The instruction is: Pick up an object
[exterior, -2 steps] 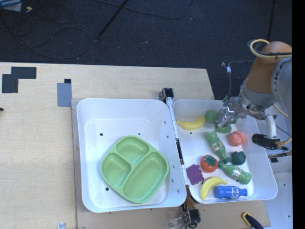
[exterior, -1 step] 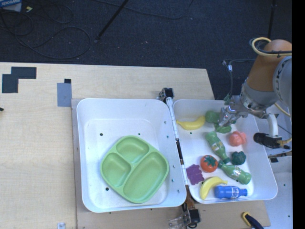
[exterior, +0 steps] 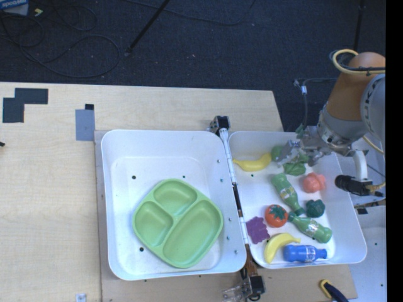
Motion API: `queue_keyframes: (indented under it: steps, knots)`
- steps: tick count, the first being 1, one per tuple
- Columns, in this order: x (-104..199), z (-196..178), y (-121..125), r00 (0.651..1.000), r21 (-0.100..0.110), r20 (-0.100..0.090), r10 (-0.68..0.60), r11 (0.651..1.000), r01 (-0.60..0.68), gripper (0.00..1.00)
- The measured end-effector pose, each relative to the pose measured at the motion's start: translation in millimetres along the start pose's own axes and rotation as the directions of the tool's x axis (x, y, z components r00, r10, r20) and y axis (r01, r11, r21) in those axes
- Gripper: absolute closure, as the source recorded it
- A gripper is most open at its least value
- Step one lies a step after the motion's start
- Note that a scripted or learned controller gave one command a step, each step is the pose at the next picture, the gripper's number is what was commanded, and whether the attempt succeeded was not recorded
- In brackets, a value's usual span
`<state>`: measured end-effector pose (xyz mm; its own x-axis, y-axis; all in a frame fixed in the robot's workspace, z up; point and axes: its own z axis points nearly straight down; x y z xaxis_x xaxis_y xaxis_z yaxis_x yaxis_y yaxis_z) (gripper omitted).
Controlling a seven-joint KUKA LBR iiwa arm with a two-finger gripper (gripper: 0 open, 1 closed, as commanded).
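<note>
Two bins, gripper [exterior: 301, 148] low over right bin's [exterior: 352, 244] far clutter.
We can't tell its opening; we'd single out one toy beside the peach [exterior: 313, 182].

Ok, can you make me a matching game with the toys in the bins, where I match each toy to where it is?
Things:
1. green divided plate
2. blue bottle
3. tomato
4. purple grapes

Places:
A. near front edge of the right bin, beside a yellow banana
B. in the left bin
C. right bin, close to the wall shared with the left bin
D. middle of the right bin, just right of the purple toy

Pairs: 1-B, 2-A, 3-D, 4-C
</note>
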<state>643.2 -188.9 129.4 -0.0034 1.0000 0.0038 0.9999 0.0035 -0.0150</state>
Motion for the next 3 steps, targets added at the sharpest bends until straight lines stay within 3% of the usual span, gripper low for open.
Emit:
queue_keyframes:
  steps: [1,2,3]
  knots:
    - [-20.4,42.6,1.3,1.000,-0.012,0.003,0.002,1.000,-0.002,0.00]
    - [-20.5,34.5,0.5,1.000,-0.008,0.002,0.002,1.000,-0.002,1.00]
    - [-20.5,34.5,0.6,1.000,-0.008,0.002,0.001,1.000,-0.001,0.00]
